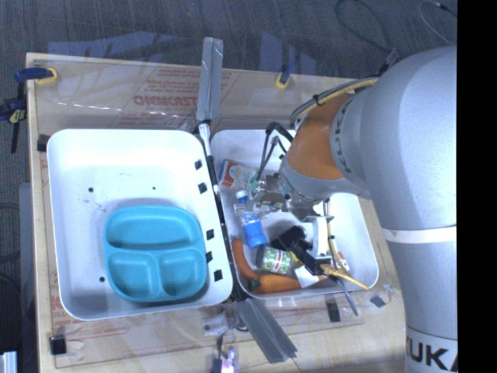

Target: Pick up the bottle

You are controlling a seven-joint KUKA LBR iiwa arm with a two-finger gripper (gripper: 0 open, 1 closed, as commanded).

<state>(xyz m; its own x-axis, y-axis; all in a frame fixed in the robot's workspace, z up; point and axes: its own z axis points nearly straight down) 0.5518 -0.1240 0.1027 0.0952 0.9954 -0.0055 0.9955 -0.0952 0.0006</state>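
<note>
A small clear bottle with a blue cap and blue label lies in the right bin, near that bin's left wall, cap pointing to the back. My gripper reaches down into the right bin just right of and behind the bottle's cap end, below the orange band of the arm. The wrist hides the gripper's tips and whether they touch the bottle.
A green-labelled can and an orange carrot-shaped toy lie at the right bin's front. A printed packet lies at its back left. The left bin holds a blue divided tray.
</note>
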